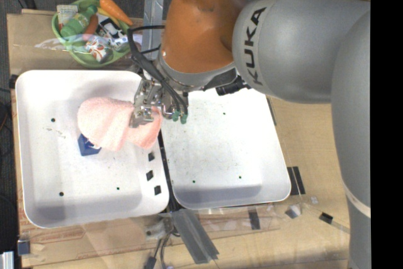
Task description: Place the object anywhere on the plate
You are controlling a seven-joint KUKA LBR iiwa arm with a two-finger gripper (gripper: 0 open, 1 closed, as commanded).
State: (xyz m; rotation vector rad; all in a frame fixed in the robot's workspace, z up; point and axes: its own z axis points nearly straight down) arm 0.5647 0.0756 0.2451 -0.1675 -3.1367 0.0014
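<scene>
The pink plate (110, 123) lies tilted in the left bin (38, 135), its right edge near the divider between the 2 bins, open white floor below and left of it. A blue object (88, 145) sits at the plate's lower-left edge, partly under it. The gripper (143, 111) hangs over the plate's right edge; whether it is apart or together, I cannot tell. The right bin (227, 154) lies beyond. A green bowl (88, 31) of toys stands above the plate.

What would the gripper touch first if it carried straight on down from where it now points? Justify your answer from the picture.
Most likely the pink cloth: the gripper sits over its right edge in the left bin. Depth is unclear from this slanted view.
</scene>
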